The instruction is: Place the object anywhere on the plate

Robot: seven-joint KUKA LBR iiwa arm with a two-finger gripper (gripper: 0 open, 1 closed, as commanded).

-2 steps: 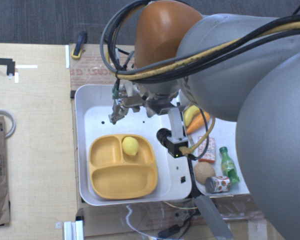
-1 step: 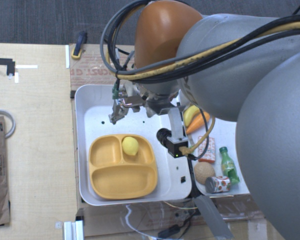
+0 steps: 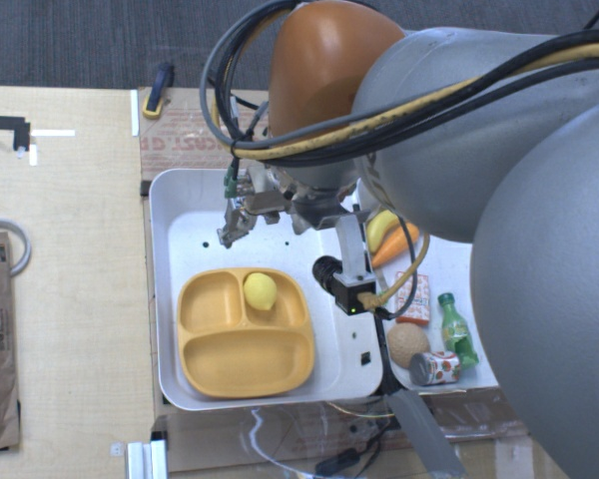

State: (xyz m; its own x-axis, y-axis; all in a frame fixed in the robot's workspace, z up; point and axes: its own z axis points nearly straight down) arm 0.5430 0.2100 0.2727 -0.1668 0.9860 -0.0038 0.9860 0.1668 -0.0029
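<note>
Lemon [image 3: 261, 290] sits in plate [image 3: 246, 333] at 1 o'clock compartment; gripper [image 3: 235, 223] above, open, empty—retract straight up w/o nudging it.

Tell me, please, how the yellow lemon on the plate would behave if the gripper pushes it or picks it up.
The lemon looks rounded and smooth, so a push would probably roll it, though the ridges of its compartment in the yellow plate might stop it. It appears to be a small toy, likely light and stiff. Its curved skin may slip in the gripper.
</note>
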